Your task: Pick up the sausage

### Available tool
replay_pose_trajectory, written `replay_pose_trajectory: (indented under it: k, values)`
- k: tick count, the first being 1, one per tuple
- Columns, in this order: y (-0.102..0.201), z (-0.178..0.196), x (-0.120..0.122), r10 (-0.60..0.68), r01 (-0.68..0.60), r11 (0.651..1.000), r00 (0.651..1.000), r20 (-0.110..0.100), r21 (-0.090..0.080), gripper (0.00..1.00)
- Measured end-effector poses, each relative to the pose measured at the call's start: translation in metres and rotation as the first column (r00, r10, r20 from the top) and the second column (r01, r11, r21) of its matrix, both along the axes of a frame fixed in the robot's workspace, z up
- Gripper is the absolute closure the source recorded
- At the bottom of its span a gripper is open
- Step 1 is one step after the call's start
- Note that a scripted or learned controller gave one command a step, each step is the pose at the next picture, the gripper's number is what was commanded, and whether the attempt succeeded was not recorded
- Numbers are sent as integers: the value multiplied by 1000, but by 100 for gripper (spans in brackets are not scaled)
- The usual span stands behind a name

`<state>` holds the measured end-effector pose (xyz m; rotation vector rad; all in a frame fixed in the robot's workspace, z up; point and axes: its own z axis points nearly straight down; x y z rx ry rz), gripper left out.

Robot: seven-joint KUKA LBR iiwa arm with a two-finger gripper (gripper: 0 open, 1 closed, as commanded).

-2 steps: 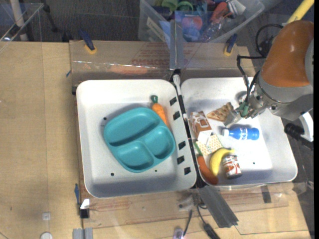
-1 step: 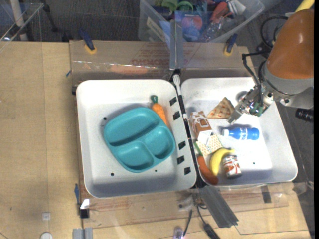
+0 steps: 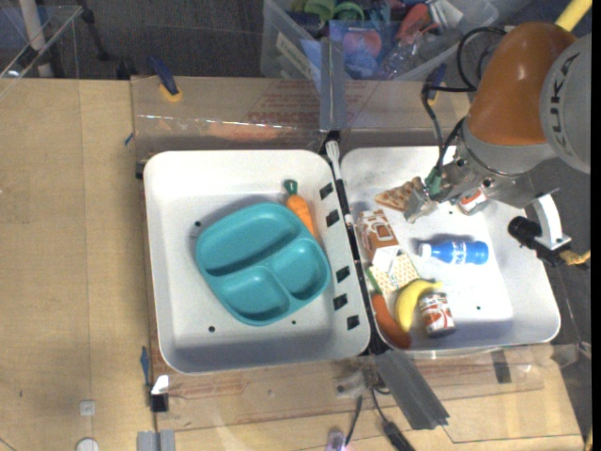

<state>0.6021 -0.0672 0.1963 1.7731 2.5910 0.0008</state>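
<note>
The sausage (image 3: 386, 320) is a reddish-orange piece lying in the right bin's near left corner, against the divider. A yellow banana (image 3: 411, 303) partly covers it. My gripper (image 3: 439, 192) hangs low over the far middle of the right bin, well beyond the sausage and to its right. It sits just right of a brown, bread-like piece (image 3: 403, 196). The grey arm with its orange band (image 3: 512, 83) comes in from the upper right and hides part of the bin's far side.
The right bin (image 3: 526, 299) also holds a blue and white bottle (image 3: 454, 250), a small red can (image 3: 436, 314), a printed carton (image 3: 377, 233) and a pale wedge (image 3: 394, 271). The left bin (image 3: 169, 252) holds a teal divided plate (image 3: 261, 262) and a carrot (image 3: 301, 211).
</note>
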Motion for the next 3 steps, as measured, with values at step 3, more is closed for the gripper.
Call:
replay_pose_trajectory:
  k: [3]
  values:
    - [49, 48, -22, -419, 419, 908, 908, -6, -1, 100]
